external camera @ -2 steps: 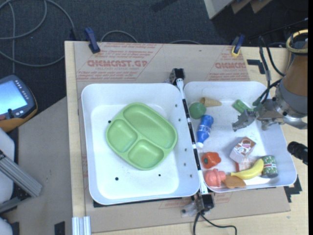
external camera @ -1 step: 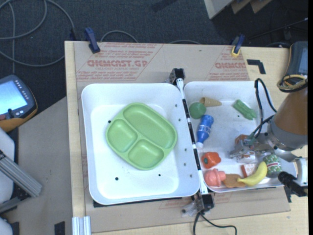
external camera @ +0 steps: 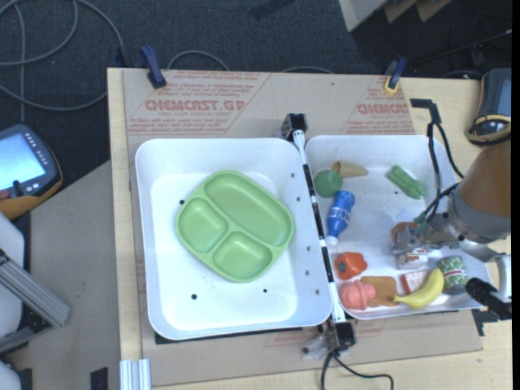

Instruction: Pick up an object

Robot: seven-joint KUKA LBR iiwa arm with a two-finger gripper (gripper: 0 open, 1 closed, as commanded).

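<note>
Right beside the banana [external camera: 424,292], the gripper [external camera: 413,244] hangs low in the right bin [external camera: 370,149]; can't tell its grip.

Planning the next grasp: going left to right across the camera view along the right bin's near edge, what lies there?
Pink toy → yellow banana → green patterned ball; the gripper sits just beyond them.

A robotics lab: clamped cardboard-covered bench [external camera: 203,104], loose cables [external camera: 49,23] on dark carpet, a teach pendant [external camera: 24,169].
</note>
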